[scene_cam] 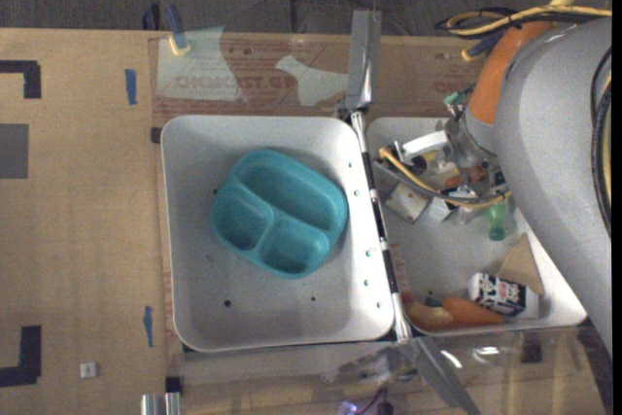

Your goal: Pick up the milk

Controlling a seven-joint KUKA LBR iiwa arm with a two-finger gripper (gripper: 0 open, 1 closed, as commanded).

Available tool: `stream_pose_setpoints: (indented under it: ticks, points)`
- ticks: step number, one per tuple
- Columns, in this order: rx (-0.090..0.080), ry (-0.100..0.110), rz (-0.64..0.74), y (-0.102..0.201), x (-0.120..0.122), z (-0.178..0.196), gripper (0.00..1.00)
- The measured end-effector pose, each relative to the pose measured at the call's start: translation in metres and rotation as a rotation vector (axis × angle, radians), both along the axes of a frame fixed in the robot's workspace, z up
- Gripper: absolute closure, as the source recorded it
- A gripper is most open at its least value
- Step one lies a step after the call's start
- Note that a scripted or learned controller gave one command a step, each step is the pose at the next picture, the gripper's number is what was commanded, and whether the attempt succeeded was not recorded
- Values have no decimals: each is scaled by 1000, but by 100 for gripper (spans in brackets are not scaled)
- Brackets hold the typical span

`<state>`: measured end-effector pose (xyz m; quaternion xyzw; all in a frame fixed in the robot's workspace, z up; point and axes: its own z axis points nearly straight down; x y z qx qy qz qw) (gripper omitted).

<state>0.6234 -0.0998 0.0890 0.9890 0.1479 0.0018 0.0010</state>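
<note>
The milk (505,293) is a small white carton with black cow patches. It lies on its side near the front right corner of the right bin (428,258). My gripper (420,191) hangs low over the back left part of that bin, wrapped in yellow and black cables. It is well behind and left of the milk and not touching it. The grey arm with its orange band (496,78) covers the bin's right side.
An orange carrot (473,311) and a brown roll (426,314) lie along the right bin's front wall beside the milk. A tan wedge (523,263) and a green bottle (498,221) sit behind the milk. A teal divided plate (280,211) lies in the left bin (194,287).
</note>
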Motion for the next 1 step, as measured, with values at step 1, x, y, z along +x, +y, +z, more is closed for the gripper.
stream_pose_setpoints:
  ticks: [1]
  points:
    - [2,11,-97,6,11,0,0]
